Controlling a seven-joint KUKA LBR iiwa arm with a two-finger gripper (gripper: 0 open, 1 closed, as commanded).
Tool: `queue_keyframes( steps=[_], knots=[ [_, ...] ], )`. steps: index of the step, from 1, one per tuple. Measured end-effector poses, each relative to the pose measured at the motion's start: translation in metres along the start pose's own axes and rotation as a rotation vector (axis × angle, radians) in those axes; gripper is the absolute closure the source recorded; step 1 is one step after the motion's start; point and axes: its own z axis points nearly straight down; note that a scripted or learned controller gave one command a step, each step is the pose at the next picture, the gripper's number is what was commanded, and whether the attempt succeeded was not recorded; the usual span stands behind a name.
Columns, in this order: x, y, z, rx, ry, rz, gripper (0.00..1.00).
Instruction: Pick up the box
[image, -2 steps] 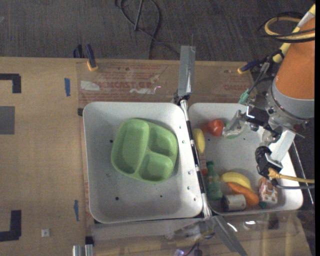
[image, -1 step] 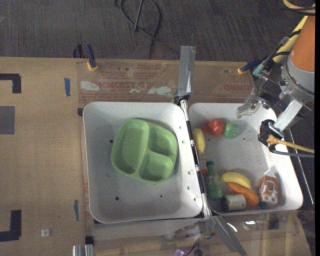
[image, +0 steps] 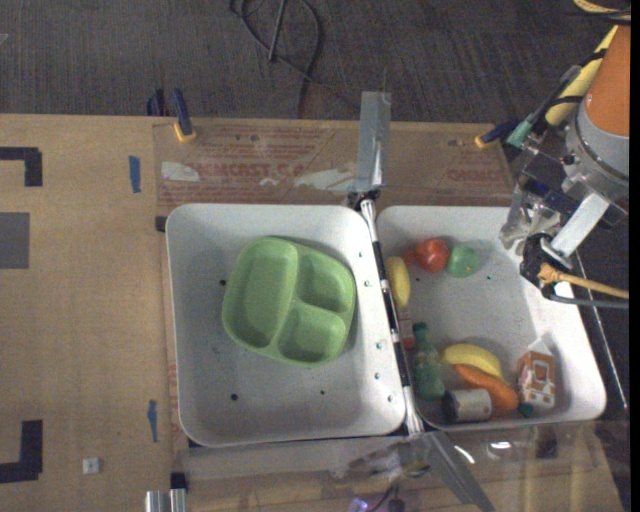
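Two shallow white bins sat side by side on the desk (image: 80, 300), and from where I stood the left bin (image: 190, 330) carried just one thing: a green divided plate (image: 290, 298), lying flat and turned a little askew near its middle.

The right bin (image: 560, 335) was the busy one. The box (image: 537, 378) – a small orange-and-white carton – stood in its near right corner, close to the right wall. Just to the left of it lay an orange carrot (image: 486, 386), with a yellow banana (image: 472, 358) beside it on the far side and a small can (image: 467, 404) on its side next to the carrot's near edge. A green bottle (image: 427, 365) lay by the wall the two bins share. Farther back were a red tomato (image: 432, 254) and a round green fruit (image: 462, 261), just beside each other, and a yellow oval piece (image: 398, 281) rested against the shared wall.

The arm (image: 600, 165) reached in from the right, its orange band (image: 612, 80) up near the top corner. The hand (image: 522, 228) hung over the far right edge of the right bin, well apart from the box – I could not tell how far open it was, nor whether it had hold of anything
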Motion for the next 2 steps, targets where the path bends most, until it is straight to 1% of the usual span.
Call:
queue_keyframes(
  steps=[1, 2],
  knots=[
    [-0.0137, -0.0244, -0.0419, 0.002, 0.0, 0.395, 1.0],
    [-0.0135, -0.0245, -0.0418, 0.003, 0.0, 0.395, 0.0]
  ],
)
